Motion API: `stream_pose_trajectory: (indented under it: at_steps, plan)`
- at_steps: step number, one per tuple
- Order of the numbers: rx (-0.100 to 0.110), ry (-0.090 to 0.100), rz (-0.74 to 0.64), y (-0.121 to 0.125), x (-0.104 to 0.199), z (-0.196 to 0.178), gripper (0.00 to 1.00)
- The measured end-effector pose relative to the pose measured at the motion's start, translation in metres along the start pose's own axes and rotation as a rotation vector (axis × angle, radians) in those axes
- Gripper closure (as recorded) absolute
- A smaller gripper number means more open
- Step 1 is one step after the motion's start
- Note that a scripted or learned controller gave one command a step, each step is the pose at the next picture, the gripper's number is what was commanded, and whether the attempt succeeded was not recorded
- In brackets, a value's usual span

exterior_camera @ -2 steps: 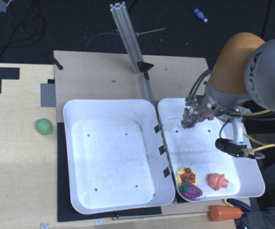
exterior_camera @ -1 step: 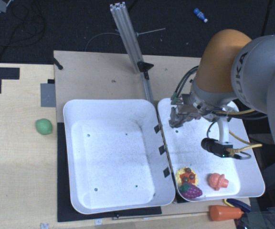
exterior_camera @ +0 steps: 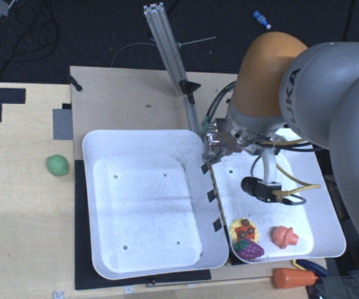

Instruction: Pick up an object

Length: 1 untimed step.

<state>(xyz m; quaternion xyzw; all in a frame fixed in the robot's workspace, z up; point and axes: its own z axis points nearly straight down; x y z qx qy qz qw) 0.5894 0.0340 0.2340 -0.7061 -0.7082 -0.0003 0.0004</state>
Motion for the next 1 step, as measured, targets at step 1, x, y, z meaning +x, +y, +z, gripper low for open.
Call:
stream_pose_trajectory:
  at_steps: [1]
  plan:
    - [0.001, 0.0, 0.0, -0.0082, 0.0455, 0.0082, 1.0]
